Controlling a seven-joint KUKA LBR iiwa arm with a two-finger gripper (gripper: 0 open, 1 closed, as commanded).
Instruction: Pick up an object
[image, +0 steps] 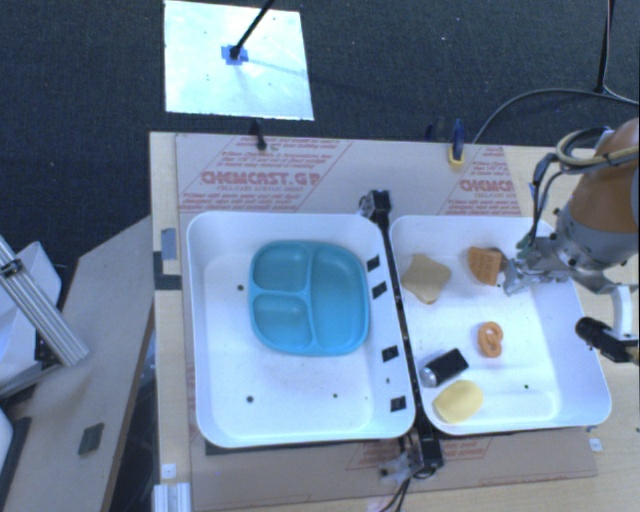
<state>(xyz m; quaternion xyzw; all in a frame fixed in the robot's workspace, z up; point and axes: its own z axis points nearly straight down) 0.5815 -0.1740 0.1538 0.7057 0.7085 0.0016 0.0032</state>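
Observation:
In the right bin (570, 400) lie a tan bread-shaped piece (427, 277), an orange waffle-like piece (485, 264), a small orange ring (490, 339), a black and silver object (443, 366) and a yellow rounded piece (458, 400). My gripper (513, 276) is low over the bin's far right part, just right of the orange waffle-like piece and very close to it. I see nothing held in the gripper.
The left bin (230, 400) holds a blue divided plate (305, 297). A black-marked divider (392, 300) runs between the bins. The arm (600, 210) and its cables hang over the right bin's far right corner. A black part (605, 338) juts over the right rim.

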